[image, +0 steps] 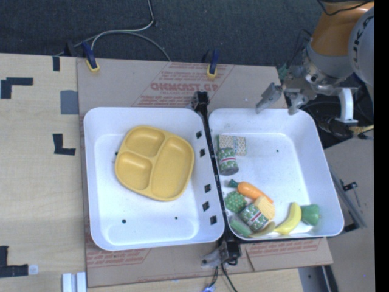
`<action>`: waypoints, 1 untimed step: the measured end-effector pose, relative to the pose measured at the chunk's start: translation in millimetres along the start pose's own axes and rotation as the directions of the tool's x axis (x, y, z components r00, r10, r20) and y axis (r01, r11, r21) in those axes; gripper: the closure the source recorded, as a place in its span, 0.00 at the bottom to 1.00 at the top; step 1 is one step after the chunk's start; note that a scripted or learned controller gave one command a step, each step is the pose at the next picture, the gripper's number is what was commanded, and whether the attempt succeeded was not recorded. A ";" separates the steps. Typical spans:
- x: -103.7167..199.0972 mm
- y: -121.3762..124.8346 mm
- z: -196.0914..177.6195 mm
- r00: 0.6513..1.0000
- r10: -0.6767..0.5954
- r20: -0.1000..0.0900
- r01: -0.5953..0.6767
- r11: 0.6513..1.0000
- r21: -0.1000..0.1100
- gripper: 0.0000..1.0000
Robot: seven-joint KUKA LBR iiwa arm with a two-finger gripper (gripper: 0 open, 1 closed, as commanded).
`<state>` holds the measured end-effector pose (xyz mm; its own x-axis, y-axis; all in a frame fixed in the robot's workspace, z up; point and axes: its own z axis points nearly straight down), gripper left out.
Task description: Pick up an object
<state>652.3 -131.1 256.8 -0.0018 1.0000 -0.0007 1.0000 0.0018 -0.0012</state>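
My gripper [281, 100] hangs open over the far rim of the right bin [304, 169], its two grey fingers [265, 98] spread apart with nothing between them. Small items lie along the right bin's left and near sides: a patterned packet [232, 144], a green-striped can [228, 160], an orange carrot [254, 191], a green piece [234, 201], a labelled can [256, 213], a yellow banana [289, 219] and a green pepper [309, 214]. All lie well below the gripper in the view.
The left bin [103, 181] holds a yellow divided plate [154, 162]. Clamps [212, 64] pin the cardboard at the back. The arm's orange band [340, 23] rises at the upper right. A cable runs off the bench's front edge.
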 end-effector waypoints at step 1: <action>25.4 -69.3 96.8 1.000 0.001 -0.001 -0.001 1.000 0.003 0.00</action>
<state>582.9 -105.9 160.1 -0.0009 1.0000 0.0006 1.0000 0.0009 -0.0042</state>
